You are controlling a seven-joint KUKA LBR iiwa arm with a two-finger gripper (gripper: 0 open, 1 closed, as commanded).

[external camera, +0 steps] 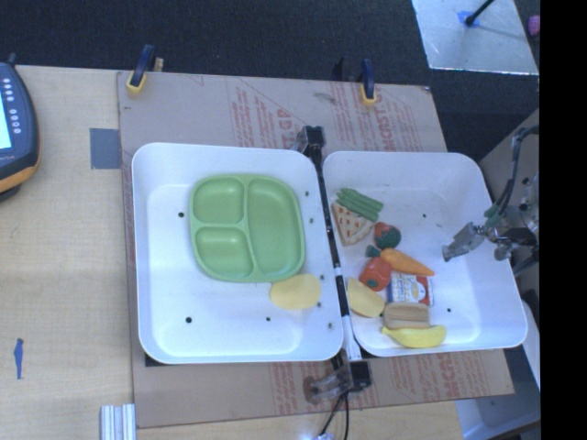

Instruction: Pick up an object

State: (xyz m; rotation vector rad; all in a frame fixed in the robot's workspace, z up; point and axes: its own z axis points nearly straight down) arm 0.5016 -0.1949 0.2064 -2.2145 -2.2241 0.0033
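— Where's the pincer (461,244) right now?

— Over the right bin (459,177), near its right side, well apart from the toys. The arm (518,218) comes in from the right edge.

— Is it holding anything?

— I see nothing in it. Whether it's open or closed I can't tell from here; it's small and grey against the white.

— And the things to pick?

— Most are bunched along the left side of the right bin. A green bean bundle (359,202) at the top, a waffle wedge (348,222) just below it, then a carrot (406,262) beside some red and green pieces. Under that a small carton (408,289), a brown piece (406,314), and a banana (415,336) at the bottom edge. A yellow slice (364,299) lies close to the divider.

— The left bin (165,246)?

— A green tray (248,227) with three compartments, and a yellow chip (295,292) just below its lower right corner. Both bins sit on cardboard (229,108) clamped to the worktop (55,273).
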